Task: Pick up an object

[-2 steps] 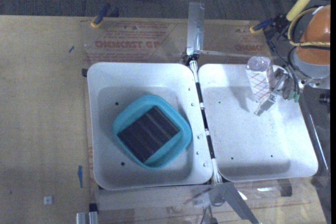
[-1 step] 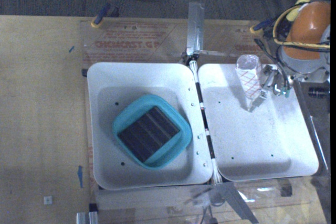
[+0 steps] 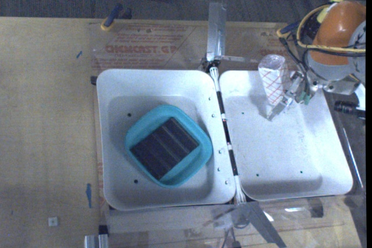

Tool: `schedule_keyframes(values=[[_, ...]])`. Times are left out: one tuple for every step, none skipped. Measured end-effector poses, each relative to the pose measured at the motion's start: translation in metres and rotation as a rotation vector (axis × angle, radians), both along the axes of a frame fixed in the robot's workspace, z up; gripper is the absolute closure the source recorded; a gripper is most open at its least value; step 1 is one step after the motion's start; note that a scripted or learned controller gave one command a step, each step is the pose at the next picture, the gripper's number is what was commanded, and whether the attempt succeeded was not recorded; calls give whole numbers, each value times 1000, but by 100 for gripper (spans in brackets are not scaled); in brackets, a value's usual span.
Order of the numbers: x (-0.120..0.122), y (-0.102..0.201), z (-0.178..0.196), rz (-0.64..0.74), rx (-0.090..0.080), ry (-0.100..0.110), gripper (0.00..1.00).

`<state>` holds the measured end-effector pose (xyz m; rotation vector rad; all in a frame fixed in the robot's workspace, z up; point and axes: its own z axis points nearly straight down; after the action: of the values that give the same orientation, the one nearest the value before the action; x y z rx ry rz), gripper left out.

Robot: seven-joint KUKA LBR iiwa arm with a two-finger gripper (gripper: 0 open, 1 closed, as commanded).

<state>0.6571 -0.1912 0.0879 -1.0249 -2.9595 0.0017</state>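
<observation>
We see a clear cup (image 3: 272, 79) with a red pattern in the right bin's (image 3: 279, 171) upper part, its long axis running up and down the view, the wider mouth toward the bin's far rim and the narrower end pointing down toward us. It sits just left of the gripper (image 3: 289, 99), seemingly against its fingers, though we cannot tell whether they are apart, together or clamped on it. In the left bin (image 3: 110, 125) lies a blue dish (image 3: 197, 151) with a dark ribbed block (image 3: 164, 147) in it.
</observation>
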Motion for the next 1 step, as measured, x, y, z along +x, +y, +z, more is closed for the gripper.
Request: schedule_keyframes(values=[[-47,4,0,117,-3,-15,0]])
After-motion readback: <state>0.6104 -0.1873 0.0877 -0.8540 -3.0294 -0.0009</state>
